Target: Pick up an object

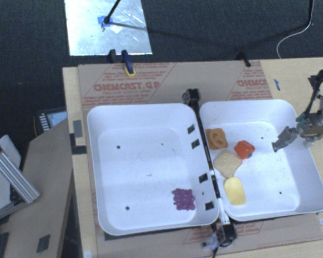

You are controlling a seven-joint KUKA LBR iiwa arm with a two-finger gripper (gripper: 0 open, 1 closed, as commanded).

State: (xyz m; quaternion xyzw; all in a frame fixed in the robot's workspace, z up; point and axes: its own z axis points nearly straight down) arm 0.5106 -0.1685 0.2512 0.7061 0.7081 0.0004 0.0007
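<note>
Seen at the frame's right edge, over the right bin [294,115]: gripper [282,139], open or shut impossible to tell, nothing visible in its grasp. Clustered along that bin's left side: orange block [217,138], red piece [244,149], tan slice [227,163], yellow piece [235,191]. Lying in the left bin [122,120], lower right: purple grapes [183,198].

We can read the red word "CHEMCAST" with "GP" after it on the brown protective sheet [130,81] that lies under the two bins, at its far left part. The same red print stands again at the far right part of this sheet [252,82], turned at a slant and partly cut. We find no other readable text.
</note>
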